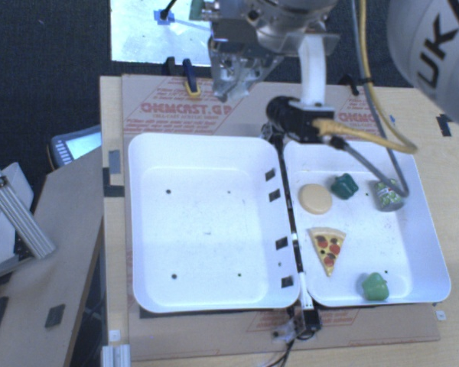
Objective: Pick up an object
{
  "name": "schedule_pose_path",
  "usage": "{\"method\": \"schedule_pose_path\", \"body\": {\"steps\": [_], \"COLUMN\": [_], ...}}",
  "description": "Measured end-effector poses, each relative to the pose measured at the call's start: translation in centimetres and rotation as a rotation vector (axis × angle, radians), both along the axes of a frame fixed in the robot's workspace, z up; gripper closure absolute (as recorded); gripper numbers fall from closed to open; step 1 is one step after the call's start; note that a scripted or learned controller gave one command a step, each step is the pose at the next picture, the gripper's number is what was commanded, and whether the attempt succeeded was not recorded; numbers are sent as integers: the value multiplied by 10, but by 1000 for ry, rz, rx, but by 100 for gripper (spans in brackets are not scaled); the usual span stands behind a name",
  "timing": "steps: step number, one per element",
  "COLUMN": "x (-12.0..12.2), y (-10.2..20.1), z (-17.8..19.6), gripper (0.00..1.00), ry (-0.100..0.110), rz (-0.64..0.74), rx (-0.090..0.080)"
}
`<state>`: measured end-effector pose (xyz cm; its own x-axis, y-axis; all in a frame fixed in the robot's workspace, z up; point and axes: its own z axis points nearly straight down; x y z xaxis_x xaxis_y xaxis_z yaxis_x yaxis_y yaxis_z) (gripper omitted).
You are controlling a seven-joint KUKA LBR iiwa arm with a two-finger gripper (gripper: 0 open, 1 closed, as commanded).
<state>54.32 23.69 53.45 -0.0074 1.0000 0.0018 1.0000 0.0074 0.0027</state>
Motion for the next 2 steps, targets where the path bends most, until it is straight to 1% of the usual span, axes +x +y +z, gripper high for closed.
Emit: {"method": "schedule_pose_path", "body": {"steps": [1, 2], "x": [-1, -1], "y": [-2, -2], "z": [0, 12], "gripper": [0, 100], "ry": [1, -1], "rz": [-3, -1], "rx": [-1, 1]}}
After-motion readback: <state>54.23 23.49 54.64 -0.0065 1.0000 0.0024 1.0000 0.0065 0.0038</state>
